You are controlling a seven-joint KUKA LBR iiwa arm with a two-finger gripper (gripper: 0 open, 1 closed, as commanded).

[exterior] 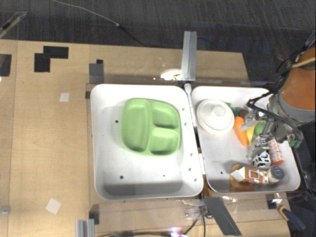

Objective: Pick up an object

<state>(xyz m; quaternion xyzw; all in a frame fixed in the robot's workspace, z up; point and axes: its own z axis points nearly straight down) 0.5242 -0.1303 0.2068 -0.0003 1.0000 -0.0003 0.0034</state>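
The right bin (219,154) holds a jumble of small items. A white round bowl (215,115) lies upside down at its back left. An orange carrot-like piece (241,135) and a yellow-green piece (250,130) lie beside it. Nearer the front are a black-and-white cow-patterned item (261,159), a small bottle with an orange-red label (275,154) and a brown carton (248,176) lying flat. My gripper (260,137) hangs over the right side of this bin, just above the yellow-green piece and the cow-patterned item. Its tips are lost in the clutter.
The left bin (106,181) holds a green divided plate (149,126) near its middle. A metal post (189,53) stands behind the ridge between the bins. The arm's orange band (298,90) and cables overhang the right bin's far right corner.
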